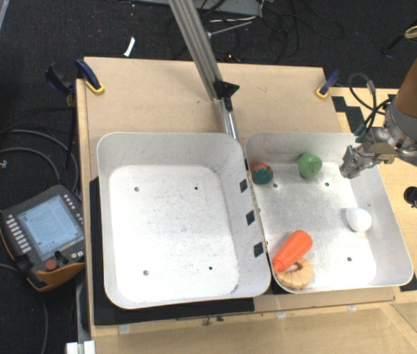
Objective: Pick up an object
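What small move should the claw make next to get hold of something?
Probably shift left and lower over the green ball: the claw sits at the right bin's far edge, beside that ball, with nothing visibly between its tips.

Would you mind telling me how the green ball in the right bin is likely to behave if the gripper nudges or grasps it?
The green ball looks round, so a nudge would probably roll it across the right bin. It sits apart from its neighbours, so nothing nearby would stop it. Its curved sides might slip from the gripper.

White, dark-speckled bins [171,161] on tan worktop [164,98]. Green ball [309,164] at 12 o'clock of right bin, red-and-teal ball [262,173] at 10, white lump [357,219] at 3, orange carrot [293,248] over beige ring [297,274] at 6.
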`<state>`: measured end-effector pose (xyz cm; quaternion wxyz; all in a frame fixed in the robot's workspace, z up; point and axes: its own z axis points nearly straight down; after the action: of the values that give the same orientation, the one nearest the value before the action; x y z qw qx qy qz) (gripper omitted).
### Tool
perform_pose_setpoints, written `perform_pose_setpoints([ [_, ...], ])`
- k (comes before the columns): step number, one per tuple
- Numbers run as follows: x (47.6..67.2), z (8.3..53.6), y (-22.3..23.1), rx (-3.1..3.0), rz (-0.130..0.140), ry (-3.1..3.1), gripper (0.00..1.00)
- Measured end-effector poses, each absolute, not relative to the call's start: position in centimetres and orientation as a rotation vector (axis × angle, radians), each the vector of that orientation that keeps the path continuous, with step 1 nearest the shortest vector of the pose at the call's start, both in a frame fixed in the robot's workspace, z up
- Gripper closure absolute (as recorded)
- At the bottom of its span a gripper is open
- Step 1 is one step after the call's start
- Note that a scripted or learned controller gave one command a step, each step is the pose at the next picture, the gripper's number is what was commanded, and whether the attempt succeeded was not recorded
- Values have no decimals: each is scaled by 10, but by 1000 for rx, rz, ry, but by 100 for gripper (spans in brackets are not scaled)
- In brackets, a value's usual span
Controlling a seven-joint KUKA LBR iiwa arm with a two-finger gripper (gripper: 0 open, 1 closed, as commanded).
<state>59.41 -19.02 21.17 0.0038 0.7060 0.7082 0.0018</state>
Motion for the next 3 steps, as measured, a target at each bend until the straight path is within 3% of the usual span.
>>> perform_pose_setpoints([
  [2, 599, 297, -196, 2213, 4, 2220, 100],
  [3, 592, 292, -134, 2214, 2, 2232, 100],
])
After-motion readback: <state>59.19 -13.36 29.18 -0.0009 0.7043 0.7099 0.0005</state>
